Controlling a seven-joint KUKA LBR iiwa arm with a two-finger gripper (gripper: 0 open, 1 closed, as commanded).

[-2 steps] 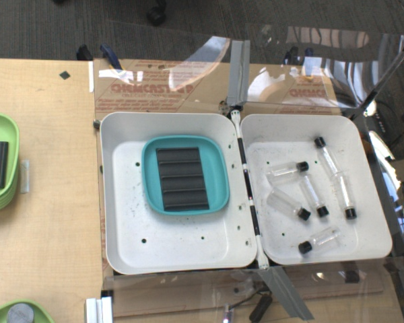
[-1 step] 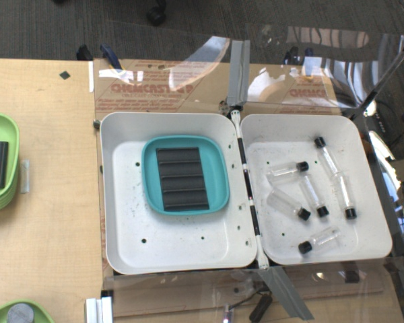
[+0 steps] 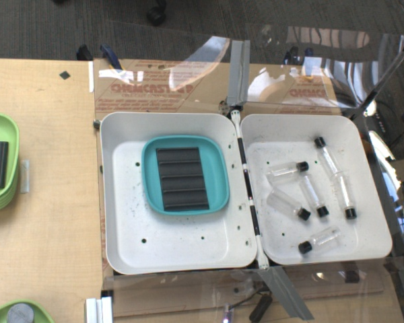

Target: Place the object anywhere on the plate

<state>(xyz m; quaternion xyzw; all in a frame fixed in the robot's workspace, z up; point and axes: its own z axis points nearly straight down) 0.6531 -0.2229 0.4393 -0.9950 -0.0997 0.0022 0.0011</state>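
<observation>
Wood bench (image 3: pixel 47 247), dark carpet (image 3: pixel 256 5) behind, cardboard sheet (image 3: pixel 155 89) under the back of two white bins. Left bin (image 3: pixel 121 241) holds a teal plate (image 3: pixel 219 180), roughly centred, flat. A dark ribbed block (image 3: pixel 182 177) lies on that plate, well inside its rim. Right bin (image 3: pixel 370 241) holds a scatter of clear vials (image 3: pixel 343 194) with black caps, about six, lying flat at mixed angles, some just beside each other, all apart from the plate and across the bin divider from it. Green tray (image 3: pixel 3 130) at the bench's left edge with a dark item on it. Whether my gripper is spread or pressed together, and whether it touches anything, I cannot tell.
</observation>
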